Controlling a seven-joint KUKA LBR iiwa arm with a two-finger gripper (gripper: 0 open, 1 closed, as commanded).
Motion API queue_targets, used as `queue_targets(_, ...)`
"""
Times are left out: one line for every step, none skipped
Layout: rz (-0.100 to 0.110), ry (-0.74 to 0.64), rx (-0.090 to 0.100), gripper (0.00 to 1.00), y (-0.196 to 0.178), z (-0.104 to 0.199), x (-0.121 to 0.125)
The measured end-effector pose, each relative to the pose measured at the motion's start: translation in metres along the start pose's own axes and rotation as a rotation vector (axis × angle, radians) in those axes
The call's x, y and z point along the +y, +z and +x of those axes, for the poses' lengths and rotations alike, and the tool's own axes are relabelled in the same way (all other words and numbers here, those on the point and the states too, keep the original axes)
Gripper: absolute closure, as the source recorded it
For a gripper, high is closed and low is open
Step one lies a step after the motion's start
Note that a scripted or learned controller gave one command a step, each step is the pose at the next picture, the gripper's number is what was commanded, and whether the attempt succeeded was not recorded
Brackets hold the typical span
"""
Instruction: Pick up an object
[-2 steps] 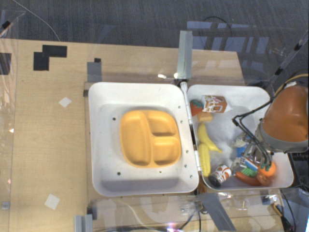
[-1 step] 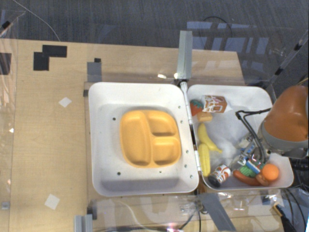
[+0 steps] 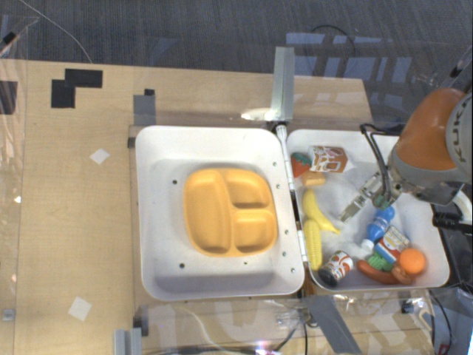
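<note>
Can (image 3: 337, 267) and carrot (image 3: 378, 274) sit at right bin (image 3: 347, 143) near edge, orange (image 3: 412, 261) beside. Corn (image 3: 313, 244), banana (image 3: 316, 211), bottle (image 3: 378, 225) clustered mid-bin: candidates for pick. Gripper (image 3: 360, 200) slanted low over bare floor between banana and bottle, likely lining up on one; fingers too small, cannot tell state. Left bin (image 3: 159, 213) carries yellow tray (image 3: 229, 211), apart from action.

Gripper (image 3: 357, 204) over right bin (image 3: 440, 268), yellow tray (image 3: 228, 211) in left bin (image 3: 155, 198)

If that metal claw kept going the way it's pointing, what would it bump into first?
Probably the banana: the gripper points down-left toward it across bare bin floor. Depth is hard to judge, so it might touch the floor first.
</note>
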State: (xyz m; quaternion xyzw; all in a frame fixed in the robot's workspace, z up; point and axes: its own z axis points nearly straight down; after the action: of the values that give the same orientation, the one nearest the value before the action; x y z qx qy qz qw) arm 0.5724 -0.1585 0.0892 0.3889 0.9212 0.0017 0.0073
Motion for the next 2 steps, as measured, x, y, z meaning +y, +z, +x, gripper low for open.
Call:
queue_targets(0.026,0.310,0.020,0.00,0.002,-0.002,0.087)
queue_targets(0.011,0.179,0.009,0.00,-0.007,-0.047,0.083)
